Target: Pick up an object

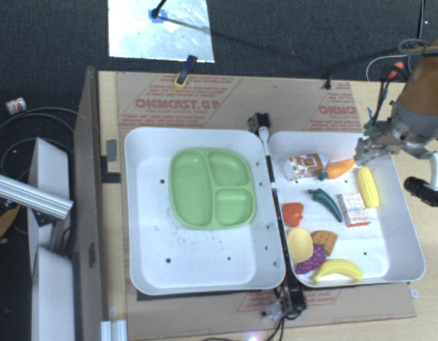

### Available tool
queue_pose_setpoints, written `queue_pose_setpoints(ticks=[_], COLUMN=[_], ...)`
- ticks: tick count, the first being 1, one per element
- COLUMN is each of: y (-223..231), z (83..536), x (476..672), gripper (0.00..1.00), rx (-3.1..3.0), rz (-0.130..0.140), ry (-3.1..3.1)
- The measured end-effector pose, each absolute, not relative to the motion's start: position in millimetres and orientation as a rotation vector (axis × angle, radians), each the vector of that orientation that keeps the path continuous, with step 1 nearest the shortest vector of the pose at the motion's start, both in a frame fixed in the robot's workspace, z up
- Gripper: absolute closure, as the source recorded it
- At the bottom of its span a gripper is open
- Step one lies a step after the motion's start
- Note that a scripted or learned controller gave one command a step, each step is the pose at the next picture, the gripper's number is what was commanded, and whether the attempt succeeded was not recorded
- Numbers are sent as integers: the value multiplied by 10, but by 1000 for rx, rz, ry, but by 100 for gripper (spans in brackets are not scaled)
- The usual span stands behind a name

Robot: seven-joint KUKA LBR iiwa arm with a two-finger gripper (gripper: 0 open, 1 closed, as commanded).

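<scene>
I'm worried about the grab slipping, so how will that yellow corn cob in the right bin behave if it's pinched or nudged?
The corn cob looks rounded and elongated, so it would probably roll sideways if nudged. Its glossy surface suggests hard plastic: likely stiff, light and somewhat slippery. It lies apart from the carrot, so a push should move it alone.

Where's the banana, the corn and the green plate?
banana (338,269), camera view, middle of its curved yellow body.
corn (367,187), camera view, middle of the yellow cob.
green plate (190,190), camera view, floor of its big left compartment.
</scene>
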State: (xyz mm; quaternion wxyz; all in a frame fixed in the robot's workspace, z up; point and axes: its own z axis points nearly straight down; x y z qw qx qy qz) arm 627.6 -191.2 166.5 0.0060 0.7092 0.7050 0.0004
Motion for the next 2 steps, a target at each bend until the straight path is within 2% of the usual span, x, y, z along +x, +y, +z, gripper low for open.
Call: queue_pose_setpoints(ticks=[1, 2], y=[-1838, -2035], z=[1627, 1026], x=[6274, 6036], gripper=[0, 0], rx=[2216, 2203], rz=[2, 14], ry=[2222, 2215])
